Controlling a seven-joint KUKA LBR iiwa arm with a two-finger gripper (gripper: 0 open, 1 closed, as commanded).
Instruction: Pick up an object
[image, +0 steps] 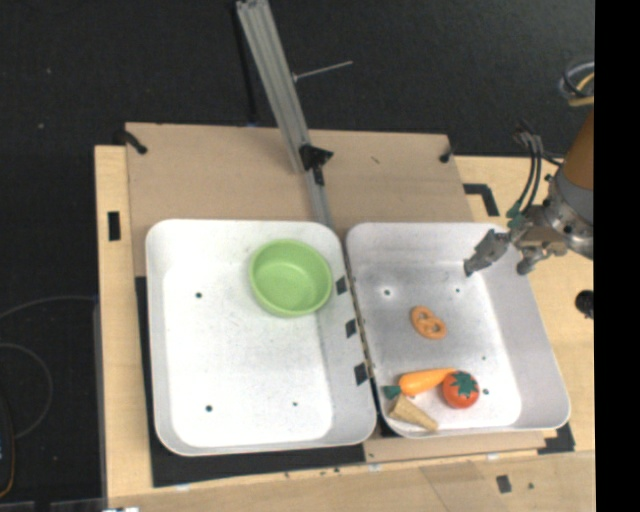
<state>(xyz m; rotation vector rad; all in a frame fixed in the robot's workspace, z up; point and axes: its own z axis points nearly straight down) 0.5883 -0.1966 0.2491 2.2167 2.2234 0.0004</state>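
Dark floor surrounds a pale wooden worktop (115, 300) that carries two shallow white bins side by side. Over at nine o'clock, the left bin (200, 400) holds a green bowl (291, 278) toward its upper middle. At three o'clock, the right bin (520, 330) holds the smaller candidates: an orange carrot (425, 380) touching a red tomato (460, 390) near the six o'clock wall, a tan wedge (412, 414) just below them, and a small brown pretzel (428, 322) lying alone near the bin's middle. The hand (505, 252) hangs over the right bin's two o'clock corner with its two fingers spread apart and nothing between them. No object is picked yet. I judge the pretzel the cleanest target, being nearest and well apart from neighbours; the hand should travel toward seven o'clock, centre above it, descend straight, and close across its narrow width. The crowded cluster risks a nudged or doubled grasp.
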